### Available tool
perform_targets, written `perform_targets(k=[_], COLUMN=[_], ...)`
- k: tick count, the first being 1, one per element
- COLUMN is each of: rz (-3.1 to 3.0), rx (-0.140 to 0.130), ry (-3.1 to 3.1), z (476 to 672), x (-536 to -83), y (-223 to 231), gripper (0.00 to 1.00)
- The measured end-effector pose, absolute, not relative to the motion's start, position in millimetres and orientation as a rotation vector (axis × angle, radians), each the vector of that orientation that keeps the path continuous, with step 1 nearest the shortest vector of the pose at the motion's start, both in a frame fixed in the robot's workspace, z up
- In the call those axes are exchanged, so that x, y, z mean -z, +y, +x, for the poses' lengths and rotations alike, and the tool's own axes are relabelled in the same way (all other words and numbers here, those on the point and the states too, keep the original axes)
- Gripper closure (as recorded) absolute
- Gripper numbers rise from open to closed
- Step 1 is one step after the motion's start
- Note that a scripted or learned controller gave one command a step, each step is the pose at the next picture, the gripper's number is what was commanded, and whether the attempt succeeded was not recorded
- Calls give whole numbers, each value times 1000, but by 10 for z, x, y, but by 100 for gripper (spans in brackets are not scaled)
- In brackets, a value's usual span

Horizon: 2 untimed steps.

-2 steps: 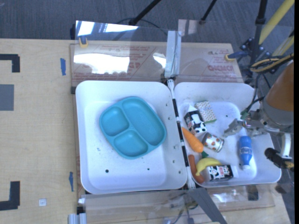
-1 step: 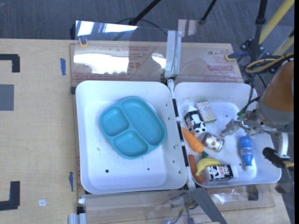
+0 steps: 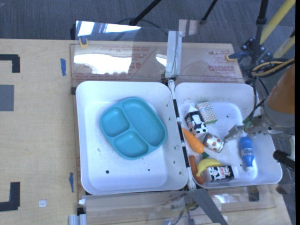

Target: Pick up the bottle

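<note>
The gripper (image 3: 238, 131) is seen low in the right bin (image 3: 243, 92), reached in from the right beneath the grey wrist and its orange band. Its thin metal fingers (image 3: 232, 134) are pointed toward the left of the view, and they appear parted, though the view is too small and blurred for the width of the gap to be judged with confidence. Nothing is seen between them.

The bottle (image 3: 247, 154), clear blue with a white cap at its lower end, is laid on the bin floor just below the jaws and slightly to their right, its upper end very near or perhaps touching the gripper body. It is not enclosed by the fingers.

Just left of the fingertips, a small can with a white and red label (image 3: 214, 143) is found lying on its side. Further left of the jaws, a carrot (image 3: 193, 140) is set at a slant, and above it a black and white carton (image 3: 195, 121) is seen, with a patterned packet (image 3: 206, 111) beside that. Below and left of the jaws, a banana (image 3: 209, 163) is rested against a second black and white carton (image 3: 220, 173).

Well to the left of the jaws, across the divider, the left bin (image 3: 89, 102) is occupied by a blue compartment plate (image 3: 133, 127).
</note>
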State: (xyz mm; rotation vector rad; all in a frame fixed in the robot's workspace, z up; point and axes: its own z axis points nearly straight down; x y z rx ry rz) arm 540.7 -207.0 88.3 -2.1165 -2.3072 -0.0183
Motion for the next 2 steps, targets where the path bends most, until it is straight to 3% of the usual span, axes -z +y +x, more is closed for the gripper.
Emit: perform_targets(k=[1, 2], rz=[-2019, -1932], rx=[27, 24], ry=[-2406, -2479], z=[5265, 4866], x=[-888, -888], y=[-2112, -2133], gripper=[0, 0])
